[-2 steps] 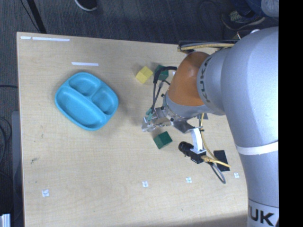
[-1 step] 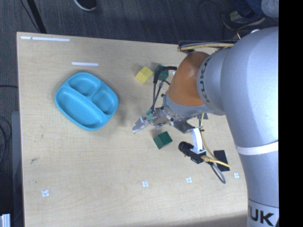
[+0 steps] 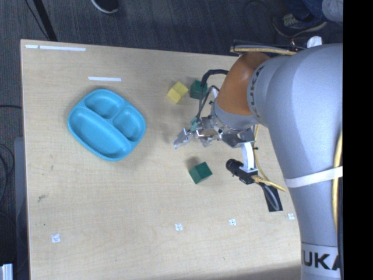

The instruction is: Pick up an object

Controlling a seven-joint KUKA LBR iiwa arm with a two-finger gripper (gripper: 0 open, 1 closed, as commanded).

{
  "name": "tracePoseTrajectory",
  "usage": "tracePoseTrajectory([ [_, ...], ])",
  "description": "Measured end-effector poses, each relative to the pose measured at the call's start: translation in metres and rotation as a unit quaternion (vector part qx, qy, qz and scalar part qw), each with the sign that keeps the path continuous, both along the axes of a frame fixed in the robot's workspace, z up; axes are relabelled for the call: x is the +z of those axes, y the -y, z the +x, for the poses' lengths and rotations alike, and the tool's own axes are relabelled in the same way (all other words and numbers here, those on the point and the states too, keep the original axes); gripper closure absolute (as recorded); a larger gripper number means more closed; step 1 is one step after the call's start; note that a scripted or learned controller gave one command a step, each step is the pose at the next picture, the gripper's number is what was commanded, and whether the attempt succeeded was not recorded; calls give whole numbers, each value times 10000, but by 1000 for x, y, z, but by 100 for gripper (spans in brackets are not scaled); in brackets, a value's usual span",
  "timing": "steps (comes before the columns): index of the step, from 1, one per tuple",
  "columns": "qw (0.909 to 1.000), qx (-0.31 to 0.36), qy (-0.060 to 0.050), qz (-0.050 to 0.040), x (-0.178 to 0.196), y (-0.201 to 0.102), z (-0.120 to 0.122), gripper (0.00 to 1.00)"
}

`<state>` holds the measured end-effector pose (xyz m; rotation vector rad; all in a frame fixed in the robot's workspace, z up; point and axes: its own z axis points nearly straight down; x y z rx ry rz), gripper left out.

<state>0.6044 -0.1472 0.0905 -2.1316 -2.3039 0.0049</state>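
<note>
**A:** Where do you stand right now?

**B:** Your gripper (image 3: 187,134) sits low over the wooden bench (image 3: 116,214), roughly midway between the three blocks. You see nothing between its fingers, and from this angle I cannot tell whether they are spread or closed.

**A:** Which things can you go for?

**B:** You have a yellow block (image 3: 177,92) up and to the left of the gripper, a dark green block (image 3: 197,88) just beside the yellow one and partly behind the arm's cabling, and a second green block (image 3: 200,172) below the gripper, lying apart from everything else. The blue divided tray (image 3: 106,123) is well off to the left.

**A:** Which would you pick?

**B:** I judge the lower green block the safest choice. It stands alone, so your fingers can come down either side without nudging a neighbour. The upper pair lie close together, and closing on one risks pushing the other.

**A:** How do you do it well?

**B:** Centre yourself above the block, turn the wrist so the fingers face two flat sides rather than corners, descend straight, then close and lift slowly.
</note>
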Motion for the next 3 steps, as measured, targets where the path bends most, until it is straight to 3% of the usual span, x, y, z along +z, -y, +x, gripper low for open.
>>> tracePoseTrajectory([
  [1, 9974, 722, 0, 12, 0, 1, -79, 0],
  [2, 9972, 743, -5, 9, 9, 2, -78, 100],
  [3, 9972, 745, -4, 8, 9, 1, -78, 0],
])
